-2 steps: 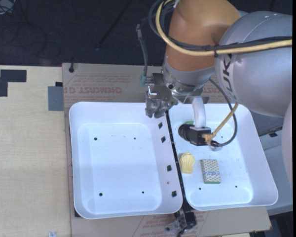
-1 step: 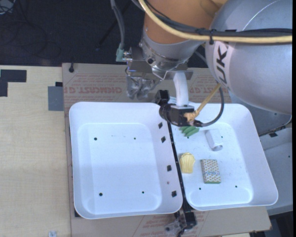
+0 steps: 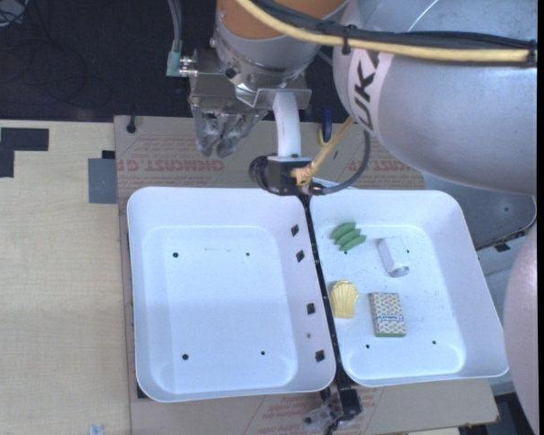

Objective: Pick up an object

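The right bin (image 3: 453, 352) holds several small objects. A green pod-shaped piece (image 3: 348, 236) lies near its far left side. To the right of the pod lies a white cylinder (image 3: 393, 256). A yellow ridged, shell-like piece (image 3: 344, 298) rests by the divider, with a small patterned box (image 3: 387, 314) beside it. My gripper (image 3: 220, 136) hangs above the cardboard behind the left bin's far edge, well away from all of them. It looks blurred, and I see nothing in it.
The left bin (image 3: 154, 243) sits beside the right one, and they meet at a black-clipped seam (image 3: 310, 279). A white bracket and a black cable loop (image 3: 281, 172) hang at the bins' far junction. The big grey arm body (image 3: 435, 71) covers the upper right.
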